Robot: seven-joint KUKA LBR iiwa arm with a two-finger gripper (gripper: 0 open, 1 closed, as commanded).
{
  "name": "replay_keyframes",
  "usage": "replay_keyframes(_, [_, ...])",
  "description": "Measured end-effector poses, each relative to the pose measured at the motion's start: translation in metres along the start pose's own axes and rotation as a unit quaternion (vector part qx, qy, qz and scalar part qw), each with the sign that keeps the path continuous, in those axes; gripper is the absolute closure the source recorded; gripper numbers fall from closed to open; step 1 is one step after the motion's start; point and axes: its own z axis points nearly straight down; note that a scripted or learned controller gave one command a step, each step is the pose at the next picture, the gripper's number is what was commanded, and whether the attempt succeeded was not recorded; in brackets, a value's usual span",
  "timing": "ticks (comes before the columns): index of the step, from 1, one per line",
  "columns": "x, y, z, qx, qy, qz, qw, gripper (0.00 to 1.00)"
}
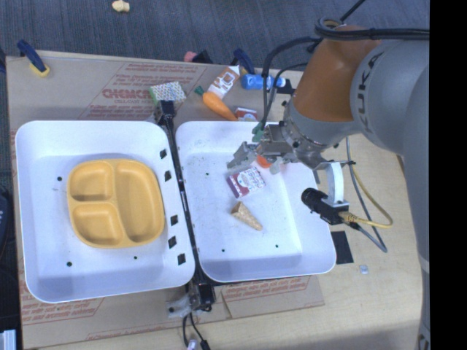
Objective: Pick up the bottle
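Camera view: bottle (pixel 222 83) white, orange-capped, lying outside bins on cardboard.

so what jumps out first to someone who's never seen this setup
The big grey arm with its orange band reaches in from the right, its end effector low over the right bin. Next is the yellow divided plate lying in the left bin. In the right bin a small packet and a cone-shaped piece lie near the end effector.
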Motion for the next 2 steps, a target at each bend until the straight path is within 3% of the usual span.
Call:
replay_keyframes(1, [0.047, 0.045, 0.054, 0.000, 0.000, 0.101, 0.9949, 0.00])
replay_keyframes(2, [0.046, 0.045, 0.044, 0.001, -0.001, 0.100, 0.9950, 1.00])
